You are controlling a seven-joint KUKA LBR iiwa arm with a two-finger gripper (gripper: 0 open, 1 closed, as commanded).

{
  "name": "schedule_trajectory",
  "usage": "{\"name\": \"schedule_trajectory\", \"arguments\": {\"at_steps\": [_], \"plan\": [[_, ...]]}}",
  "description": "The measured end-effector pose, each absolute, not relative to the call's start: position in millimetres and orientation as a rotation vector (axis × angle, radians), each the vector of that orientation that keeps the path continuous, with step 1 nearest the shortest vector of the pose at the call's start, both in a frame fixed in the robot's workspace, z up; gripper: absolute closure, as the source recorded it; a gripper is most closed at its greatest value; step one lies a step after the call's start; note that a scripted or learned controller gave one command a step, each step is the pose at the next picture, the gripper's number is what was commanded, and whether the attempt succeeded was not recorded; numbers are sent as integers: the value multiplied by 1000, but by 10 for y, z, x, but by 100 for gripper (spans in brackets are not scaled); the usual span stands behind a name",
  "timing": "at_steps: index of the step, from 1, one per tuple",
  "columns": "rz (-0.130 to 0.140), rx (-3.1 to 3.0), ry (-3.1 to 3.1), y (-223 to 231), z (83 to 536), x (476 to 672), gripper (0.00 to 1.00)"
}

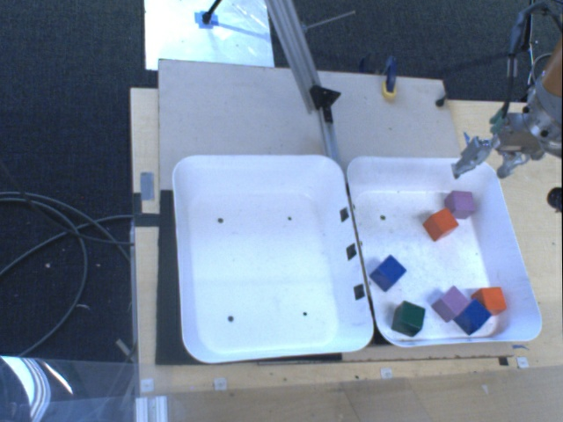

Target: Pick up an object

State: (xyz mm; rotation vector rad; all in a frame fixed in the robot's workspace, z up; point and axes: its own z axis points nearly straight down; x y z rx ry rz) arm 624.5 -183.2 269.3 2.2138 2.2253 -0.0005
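The end effector (pixel 489 157) hangs over the far right rim of the right bin (pixel 519 262), and its two fingers are spread apart with nothing between them — released, not grasping. Any of the blocks in that bin would serve as the object. The nearest are a purple block (pixel 460 203) and an orange block (pixel 440 224), which sit just beside each other, possibly touching at a corner; the view is too coarse to be sure. Further toward the near side lie a blue block (pixel 387 272), a green block (pixel 408 317), and a tight cluster in the near right corner. The left bin (pixel 189 236) is of no concern for this step.

The step in hand looks like the approach, with the pick itself not yet begun. To do it well, I would choose a block with free space on two opposite faces. The blue block stands well apart from the rest and looks the cleanest target — though it is the longer reach. The purple one is closer, but a finger would have to slip between it and the orange neighbour, so the fingers should straddle the other pair of faces. Come down square over the block's centre, keep clear of the bin wall, and close only once the fingers bracket the block.
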Motion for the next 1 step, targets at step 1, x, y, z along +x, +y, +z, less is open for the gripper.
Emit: {"name": "schedule_trajectory", "arguments": {"at_steps": [1], "plan": [[-5, 2223, 2224, -2037, 1702, 6250, 0]]}}
